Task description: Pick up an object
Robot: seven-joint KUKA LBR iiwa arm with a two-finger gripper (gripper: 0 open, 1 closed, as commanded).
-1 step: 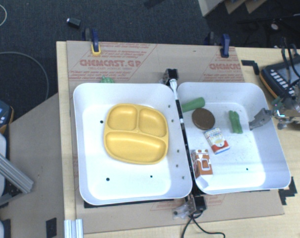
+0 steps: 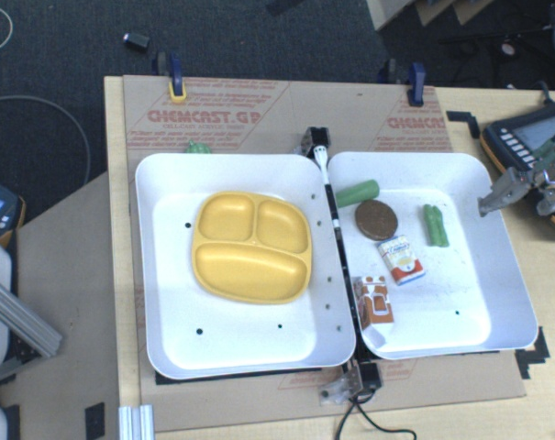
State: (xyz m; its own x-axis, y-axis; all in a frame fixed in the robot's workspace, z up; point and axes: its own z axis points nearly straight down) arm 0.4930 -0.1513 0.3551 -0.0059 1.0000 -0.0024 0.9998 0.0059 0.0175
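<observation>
The right bin [image 2: 479,246] holds several small objects. A green cylinder [image 2: 357,192] lies near its back left, with a brown disc [image 2: 376,219] just in front of it. A small green piece [image 2: 435,225] sits right of the disc. A red and white carton [image 2: 404,259] lies mid-bin, and an orange-brown packet [image 2: 375,302] rests against the left wall. My gripper [image 2: 499,197] hangs over the bin's right rim, apart from every object and nearest the small green piece.
The left bin [image 2: 167,273] carries a yellow divided plate [image 2: 252,247]. A small green item [image 2: 199,148] lies on the board behind that bin. Clamps [image 2: 176,78] hold the board's back edge. A dark device [image 2: 520,140] sits at the far right.
</observation>
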